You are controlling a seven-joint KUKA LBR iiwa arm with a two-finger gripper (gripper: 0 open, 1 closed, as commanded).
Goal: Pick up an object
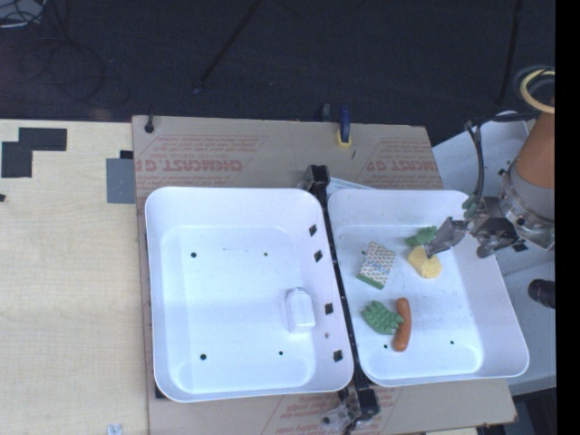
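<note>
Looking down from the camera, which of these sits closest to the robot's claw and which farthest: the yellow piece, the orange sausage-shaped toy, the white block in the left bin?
1. Yellow piece, right beside the gripper.
2. Orange sausage toy, nearer the right bin's front.
3. White block, in the left bin.

Bright, fairly even light on the two white bins [181, 208], strongest on the left bin's floor and near rim, almost washed out there. Soft bluish shading along the far and left inner walls. Short, faint shadows under the small objects in the right bin. Dark, underexposed background beyond the table [63, 270], cables barely legible. Slightly soft focus overall, coarse detail, mild colour noise. Fingers [446, 236] blurred and hard to resolve.
</note>
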